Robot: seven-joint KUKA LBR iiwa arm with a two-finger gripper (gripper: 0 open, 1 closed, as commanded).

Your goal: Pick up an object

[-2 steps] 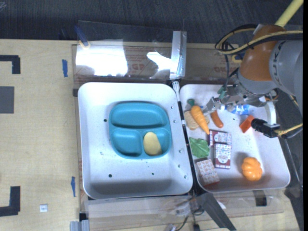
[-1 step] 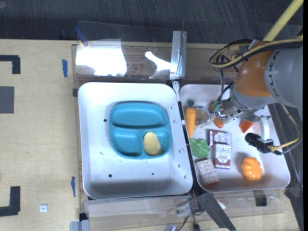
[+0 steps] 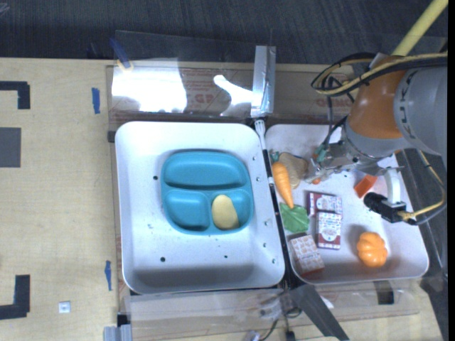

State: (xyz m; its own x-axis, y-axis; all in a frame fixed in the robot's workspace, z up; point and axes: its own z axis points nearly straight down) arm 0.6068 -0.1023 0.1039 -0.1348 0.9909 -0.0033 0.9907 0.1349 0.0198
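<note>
Tool [image 3: 328, 159] low in right bin [image 3: 416, 251], grip state impossible to tell; carrot [image 3: 283, 182] probably light, stiff, slippery, best taken mid-body

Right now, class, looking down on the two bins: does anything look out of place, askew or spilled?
Nothing looks spilled or damaged. The right bin is cluttered: a toy carrot lies by its left wall, two small cartons and a toy pumpkin are scattered near it. In the left bin, one yellow egg-shaped item sits in a compartment of the blue divided tray.
</note>
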